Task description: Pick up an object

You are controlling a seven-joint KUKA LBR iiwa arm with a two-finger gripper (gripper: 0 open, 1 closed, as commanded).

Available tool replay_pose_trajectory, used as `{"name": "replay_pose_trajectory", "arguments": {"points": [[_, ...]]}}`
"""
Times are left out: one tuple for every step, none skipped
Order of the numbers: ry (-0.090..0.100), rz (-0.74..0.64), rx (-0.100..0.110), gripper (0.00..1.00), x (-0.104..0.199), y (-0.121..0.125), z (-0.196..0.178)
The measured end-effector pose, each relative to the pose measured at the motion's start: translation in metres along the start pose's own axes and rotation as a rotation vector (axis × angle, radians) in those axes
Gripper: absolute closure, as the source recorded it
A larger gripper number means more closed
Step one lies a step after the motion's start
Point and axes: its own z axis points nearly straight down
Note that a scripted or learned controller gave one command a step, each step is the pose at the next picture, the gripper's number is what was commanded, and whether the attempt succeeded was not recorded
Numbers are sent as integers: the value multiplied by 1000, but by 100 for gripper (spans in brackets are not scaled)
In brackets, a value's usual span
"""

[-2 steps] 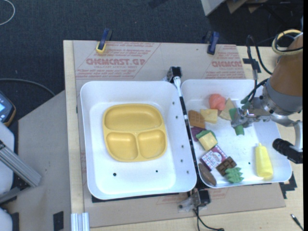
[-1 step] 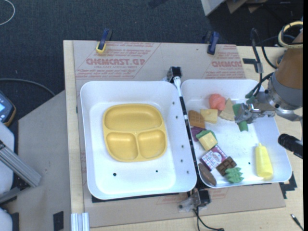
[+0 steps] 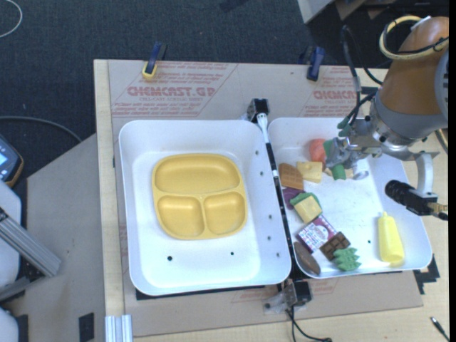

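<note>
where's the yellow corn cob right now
The corn cob lies in the right bin, near its right wall toward the front. It sits apart from the food pile, with the green broccoli to its left.

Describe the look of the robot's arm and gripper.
The arm is bulky and rounded, grey metal with a broad orange band above the wrist. Black cables loop beside it. The gripper is a small metallic assembly with green parts near its tip.
</note>
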Motion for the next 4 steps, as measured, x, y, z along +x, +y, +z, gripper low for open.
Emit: {"name": "replay_pose_trajectory", "arguments": {"points": [[0, -1, -2, 100, 42, 29, -16], [0, 4, 7, 100, 46, 35, 4], [0, 6, 7, 100, 46, 26, 2], [-1, 5, 1, 100, 42, 35, 1]]}}
